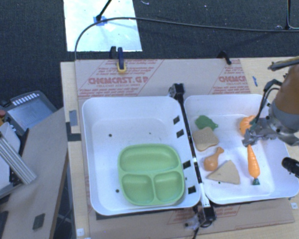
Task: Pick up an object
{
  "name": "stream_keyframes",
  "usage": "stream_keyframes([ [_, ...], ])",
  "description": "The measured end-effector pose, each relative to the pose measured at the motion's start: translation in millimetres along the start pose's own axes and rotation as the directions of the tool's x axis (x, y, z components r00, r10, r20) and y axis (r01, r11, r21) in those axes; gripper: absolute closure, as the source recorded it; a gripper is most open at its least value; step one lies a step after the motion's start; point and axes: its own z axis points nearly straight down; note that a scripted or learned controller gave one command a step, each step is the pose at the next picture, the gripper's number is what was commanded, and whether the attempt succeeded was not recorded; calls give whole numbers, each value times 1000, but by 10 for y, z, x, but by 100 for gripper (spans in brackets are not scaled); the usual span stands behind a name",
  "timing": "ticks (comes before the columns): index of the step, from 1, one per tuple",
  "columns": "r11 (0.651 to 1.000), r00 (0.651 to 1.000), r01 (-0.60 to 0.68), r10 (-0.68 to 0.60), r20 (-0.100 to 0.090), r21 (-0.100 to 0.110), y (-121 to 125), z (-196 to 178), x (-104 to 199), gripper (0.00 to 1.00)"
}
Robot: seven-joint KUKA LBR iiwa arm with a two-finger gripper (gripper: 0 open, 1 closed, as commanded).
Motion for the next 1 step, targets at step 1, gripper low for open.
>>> stream_keyframes([
  [1, 1000, 1000, 1, -1, 1, -1, 27, -436, -20, 100],
])
